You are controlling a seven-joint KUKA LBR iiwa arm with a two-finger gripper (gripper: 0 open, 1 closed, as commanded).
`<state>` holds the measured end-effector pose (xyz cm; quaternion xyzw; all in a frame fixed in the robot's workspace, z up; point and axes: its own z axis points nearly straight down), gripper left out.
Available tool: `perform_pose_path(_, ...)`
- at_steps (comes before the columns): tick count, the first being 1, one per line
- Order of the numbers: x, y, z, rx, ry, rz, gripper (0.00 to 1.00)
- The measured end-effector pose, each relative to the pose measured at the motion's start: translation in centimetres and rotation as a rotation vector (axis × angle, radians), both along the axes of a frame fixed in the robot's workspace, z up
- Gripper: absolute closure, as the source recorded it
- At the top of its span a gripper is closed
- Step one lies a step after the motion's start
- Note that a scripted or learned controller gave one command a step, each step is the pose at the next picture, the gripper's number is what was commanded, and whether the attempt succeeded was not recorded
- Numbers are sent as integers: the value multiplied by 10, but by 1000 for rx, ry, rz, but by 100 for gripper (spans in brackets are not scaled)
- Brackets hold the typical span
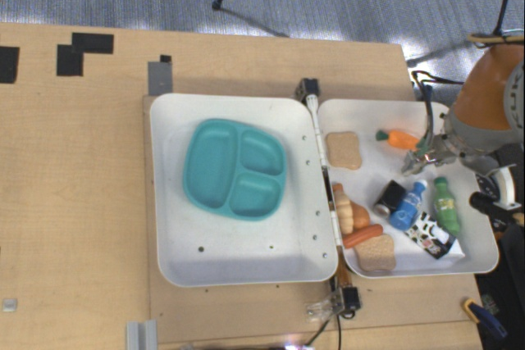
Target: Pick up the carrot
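Note:
The carrot (400,139), orange with a green top at its left end, lies near the back of the right bin (484,258). My gripper (418,158) hangs just to the carrot's lower right, very close to its orange end. The grey arm with its orange band (488,94) comes in from the right above it. Nothing shows as held by the gripper.
In the right bin lie a tan bread slice (343,150), a blue bottle (408,206), a green bottle (445,205), a black block (390,197), a black-and-white item (429,235), a sausage (362,236) and bread pieces (376,256). A teal divided plate (235,168) sits in the left bin (172,250).

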<state>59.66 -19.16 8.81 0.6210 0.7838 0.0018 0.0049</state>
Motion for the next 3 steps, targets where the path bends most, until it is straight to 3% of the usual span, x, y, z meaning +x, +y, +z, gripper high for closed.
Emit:
perform_pose_path(1,0,0,0,0,0,-1,0)
perform_pose_path(2,56,-6,-2,17,20,-478,0)
perform_pose_path(3,59,-3,10,19,14,-465,100)
